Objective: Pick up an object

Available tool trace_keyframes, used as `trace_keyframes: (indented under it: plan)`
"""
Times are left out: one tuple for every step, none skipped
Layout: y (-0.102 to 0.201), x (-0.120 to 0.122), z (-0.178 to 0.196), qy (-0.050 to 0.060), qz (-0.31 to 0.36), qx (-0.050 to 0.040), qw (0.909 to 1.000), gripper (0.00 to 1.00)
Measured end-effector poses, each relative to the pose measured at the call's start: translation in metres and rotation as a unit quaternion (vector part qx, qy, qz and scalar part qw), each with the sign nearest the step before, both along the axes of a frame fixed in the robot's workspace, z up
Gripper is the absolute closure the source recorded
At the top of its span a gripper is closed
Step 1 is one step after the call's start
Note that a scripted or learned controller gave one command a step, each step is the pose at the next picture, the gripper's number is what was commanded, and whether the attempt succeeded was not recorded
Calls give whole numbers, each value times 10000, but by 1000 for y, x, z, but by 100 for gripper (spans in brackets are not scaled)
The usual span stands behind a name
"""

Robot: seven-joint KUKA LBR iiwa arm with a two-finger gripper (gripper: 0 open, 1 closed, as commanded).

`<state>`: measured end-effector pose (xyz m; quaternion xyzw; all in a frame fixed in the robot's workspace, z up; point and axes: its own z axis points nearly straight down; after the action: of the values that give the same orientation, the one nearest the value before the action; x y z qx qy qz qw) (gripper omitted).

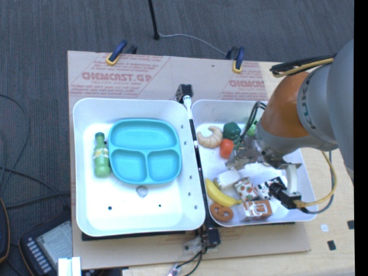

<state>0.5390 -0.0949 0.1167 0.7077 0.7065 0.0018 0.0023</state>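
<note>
I see smooth glossy plastic on the blue tray [144,152] and white bins [86,154]; the board [115,79] looks like matt cardboard.

We see bright, even overhead light, no hard glare. The white bins [86,154] run close to blown out, so their walls lose detail. Soft short shadows sit under the blue tray [144,151] and along the desk [115,79] edges. The dark carpet [46,22] stays grainy and dim. The arm [310,108] near the right looks slightly soft. Small items are low-res, edges mushy.
</note>
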Motion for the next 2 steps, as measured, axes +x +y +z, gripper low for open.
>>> trace_keyframes:
  plan:
    - [0,0,0,1,0,0,10000,0]
    - [-1,-47,-25,-106,0,-24,9999,0]
